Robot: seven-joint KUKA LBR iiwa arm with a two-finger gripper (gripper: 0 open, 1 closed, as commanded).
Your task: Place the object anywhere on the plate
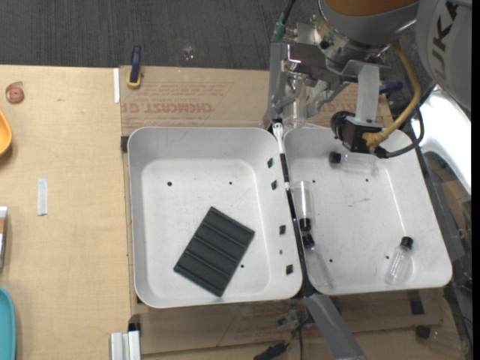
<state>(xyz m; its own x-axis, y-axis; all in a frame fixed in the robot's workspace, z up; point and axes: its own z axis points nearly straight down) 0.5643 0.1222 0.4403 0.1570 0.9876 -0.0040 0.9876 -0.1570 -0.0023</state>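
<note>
Arm (pixel 367 10) (grey, orange-banded) reaches in, pointing down

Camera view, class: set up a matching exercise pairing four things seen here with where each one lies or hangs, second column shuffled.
Things:
1. dark ribbed plate
2. clear vial with a black cap
3. clear tube
4. gripper

Places:
A. near-right corner of the right bin
B. above the far edge, where the two bins meet
C. floor of the left bin
D. left edge of the right bin, beside the divider

Pairs: 1-C, 2-A, 3-D, 4-B
</note>
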